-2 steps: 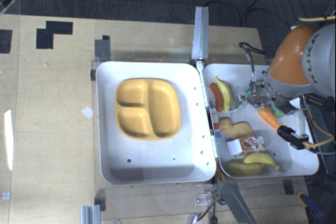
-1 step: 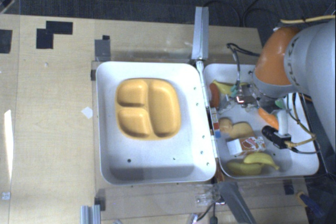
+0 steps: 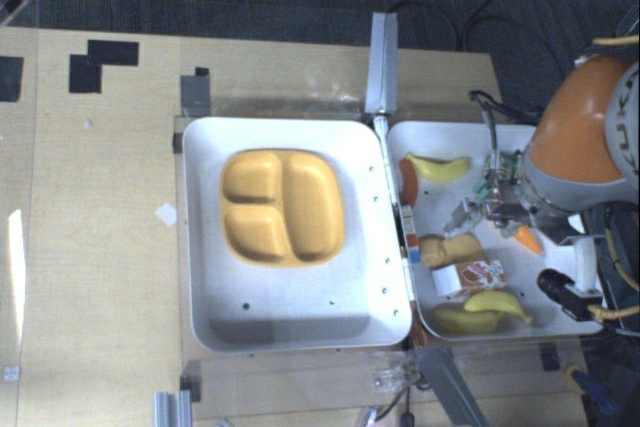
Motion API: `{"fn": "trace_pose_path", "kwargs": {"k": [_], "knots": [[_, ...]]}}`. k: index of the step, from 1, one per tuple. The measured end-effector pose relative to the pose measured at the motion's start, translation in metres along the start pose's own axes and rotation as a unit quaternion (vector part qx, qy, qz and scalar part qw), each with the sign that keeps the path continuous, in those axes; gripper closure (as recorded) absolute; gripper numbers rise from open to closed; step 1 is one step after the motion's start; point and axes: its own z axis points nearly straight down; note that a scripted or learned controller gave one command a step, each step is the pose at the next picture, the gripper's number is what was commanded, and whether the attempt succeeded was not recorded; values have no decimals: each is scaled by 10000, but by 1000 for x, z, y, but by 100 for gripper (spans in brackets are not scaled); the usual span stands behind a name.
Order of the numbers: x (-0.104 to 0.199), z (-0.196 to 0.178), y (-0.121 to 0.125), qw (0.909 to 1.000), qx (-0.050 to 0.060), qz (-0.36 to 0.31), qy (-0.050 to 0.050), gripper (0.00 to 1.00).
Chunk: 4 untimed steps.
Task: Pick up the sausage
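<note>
Against right bin's (image 3: 432, 137) left wall, sausage (image 3: 408, 180), pincer (image 3: 487, 203) apart.

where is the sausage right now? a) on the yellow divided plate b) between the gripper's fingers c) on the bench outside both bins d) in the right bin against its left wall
d: the reddish sausage lies in the right bin along its left wall, beside a banana, while the gripper sits apart from it near the bin's middle.
</note>
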Motion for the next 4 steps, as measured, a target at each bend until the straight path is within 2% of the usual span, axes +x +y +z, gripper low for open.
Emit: {"fn": "trace_pose_path", "kwargs": {"k": [1,2,3,4], "knots": [[-32,96,64,9893,-42,-1460,-13,0],[-30,97,120,9933,-30,-1152,-6,0],[-19,97,150,9705,49,-2412,-26,0],[-21,98,151,9623,91,-2719,-18,0]]}}
